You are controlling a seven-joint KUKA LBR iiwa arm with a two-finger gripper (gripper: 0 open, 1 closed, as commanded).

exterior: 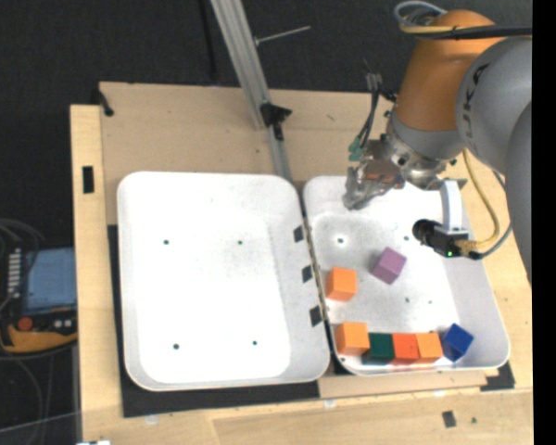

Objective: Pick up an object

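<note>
the arm's gripper (361, 193) hangs over the right bin's (473, 290) far corner, carrying nothing; i can't tell its spread. looks like the approach step: next, drop toward the purple cube (387, 265) mid-bin.

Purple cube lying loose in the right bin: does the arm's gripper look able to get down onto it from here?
Probably yes. The small purple cube lies apart from the other blocks, the nearest being the orange cube to its left, and the gripper hangs over the same right white bin with nothing between them.
</note>
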